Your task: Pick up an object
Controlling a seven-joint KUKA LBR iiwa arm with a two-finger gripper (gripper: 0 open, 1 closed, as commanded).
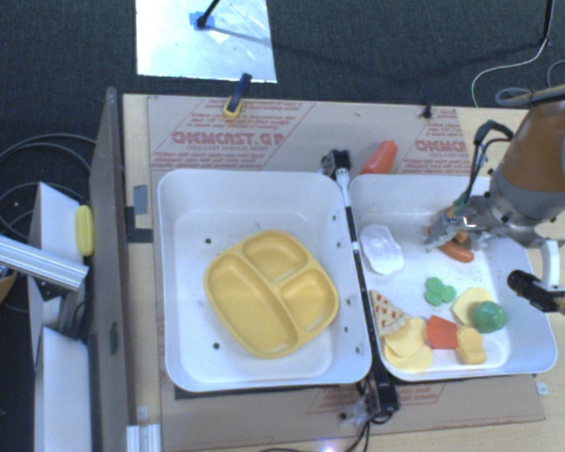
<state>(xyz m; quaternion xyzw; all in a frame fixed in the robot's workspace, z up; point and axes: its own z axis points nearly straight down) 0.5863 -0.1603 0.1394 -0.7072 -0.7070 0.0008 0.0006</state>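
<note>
My gripper [455, 231] hangs low over the upper part of the right bin [537, 347], at the end of the grey arm with the orange band. Right under its tip lies a small orange-red toy sausage [460, 250], partly covered by the gripper. Whether it is touched or held is unclear. Lower in the same bin lie a white piece [380, 249], a green leafy piece [440, 291], a green ball [490, 316], a red block [442, 331], yellow pieces [407, 343] and a waffle-patterned wedge [386, 311].
The left bin [184, 347] holds a yellow divided plate [270, 292]. An orange carrot toy [379, 156] lies on the board behind the bins. A black clip [337, 164] sits at the top of the bins' shared wall. Cables hang by the arm at the right.
</note>
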